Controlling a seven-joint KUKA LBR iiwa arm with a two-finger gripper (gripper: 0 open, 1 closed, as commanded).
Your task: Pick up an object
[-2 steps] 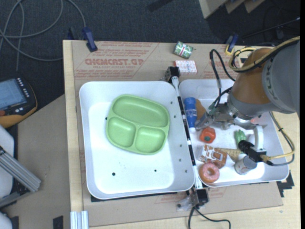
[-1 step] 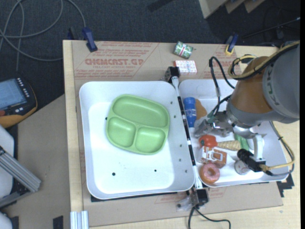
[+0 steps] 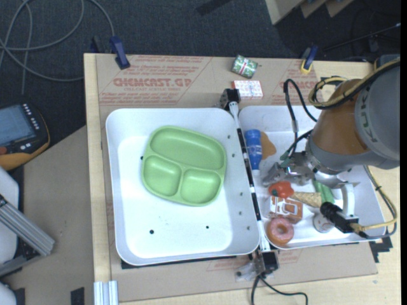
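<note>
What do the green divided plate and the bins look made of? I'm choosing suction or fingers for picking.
The green three-compartment plate looks like moulded plastic with a matte finish: uniform colour, rounded edges, soft highlights. The two shallow white bins also look like plastic, smooth and faintly glossy; thin formed metal can't be ruled out.

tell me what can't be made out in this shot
- Gripper, camera view: the arm's wrist covers its fingers, so their state is hidden.
- Right bin: the arm hides much of its floor.
- Small items by the donut: too small and crowded to identify.
</note>
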